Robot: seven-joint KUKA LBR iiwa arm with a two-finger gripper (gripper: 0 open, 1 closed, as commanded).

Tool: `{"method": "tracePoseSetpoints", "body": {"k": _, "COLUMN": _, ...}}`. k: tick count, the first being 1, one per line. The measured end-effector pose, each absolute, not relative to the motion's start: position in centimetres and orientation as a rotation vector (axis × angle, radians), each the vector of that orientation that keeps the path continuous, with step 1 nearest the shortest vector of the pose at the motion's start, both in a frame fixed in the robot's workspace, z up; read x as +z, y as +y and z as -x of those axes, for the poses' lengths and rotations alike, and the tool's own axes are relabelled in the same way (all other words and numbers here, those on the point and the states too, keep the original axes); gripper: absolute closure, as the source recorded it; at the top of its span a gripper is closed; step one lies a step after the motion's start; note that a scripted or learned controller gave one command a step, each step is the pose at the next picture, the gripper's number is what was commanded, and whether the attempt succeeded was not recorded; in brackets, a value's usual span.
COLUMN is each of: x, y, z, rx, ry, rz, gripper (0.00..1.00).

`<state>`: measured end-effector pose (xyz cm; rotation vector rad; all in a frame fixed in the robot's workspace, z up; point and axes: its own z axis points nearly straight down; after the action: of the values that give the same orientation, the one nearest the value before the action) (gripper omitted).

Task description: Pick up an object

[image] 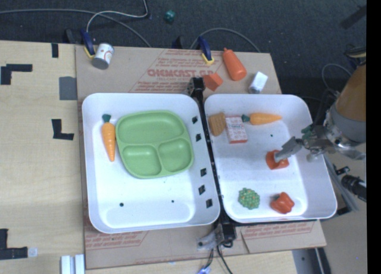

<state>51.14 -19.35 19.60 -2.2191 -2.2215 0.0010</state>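
The gripper [287,151] reaches in from the right of the frame over the right bin [309,118], its grey fingers slanting down and to the left; their tips lie over the upper edge of a small red piece [275,161], and whether they are spread, closed, or pinching that piece I cannot tell. Behind them the grey arm with its orange band [351,97] sits at the right edge of the frame.

The red piece lies on the bin floor, right of centre; below it, near the bin's lower wall, sit a red pepper [282,202] and, to its left, a green broccoli [249,198], the two near one another but apart. In the upper part of the same bin lie a carrot [264,119], a pink-and-white box [236,129] just left of it, and a brown piece [216,124] beside the box.

The left bin [95,165] holds a green divided plate [155,143]; a second carrot [108,137] lies just beside the plate's left edge. Above the bins, on the cardboard sheet [172,70], rest an orange bottle [234,64], a small orange block [212,80], a white cube [258,81] and a small can [102,55].
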Motion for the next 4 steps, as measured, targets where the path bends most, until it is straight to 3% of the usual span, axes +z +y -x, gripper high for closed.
{"method": "tracePoseSetpoints", "body": {"k": 1, "x": 8.8, "y": -21.2, "z": -56.6, "rx": -0.005, "ry": -2.229, "rz": 2.225, "gripper": 0.0}}
{"method": "tracePoseSetpoints", "body": {"k": 2, "x": 9.7, "y": -21.2, "z": -56.6, "rx": -0.003, "ry": -2.231, "rz": 2.226, "gripper": 1.0}}
{"method": "tracePoseSetpoints", "body": {"k": 3, "x": 9.7, "y": -21.2, "z": -56.6, "rx": -0.003, "ry": -2.231, "rz": 2.225, "gripper": 0.0}}
{"method": "tracePoseSetpoints", "body": {"k": 4, "x": 8.8, "y": -17.9, "z": -52.8, "rx": -0.003, "ry": -2.228, "rz": 2.227, "gripper": 0.0}}
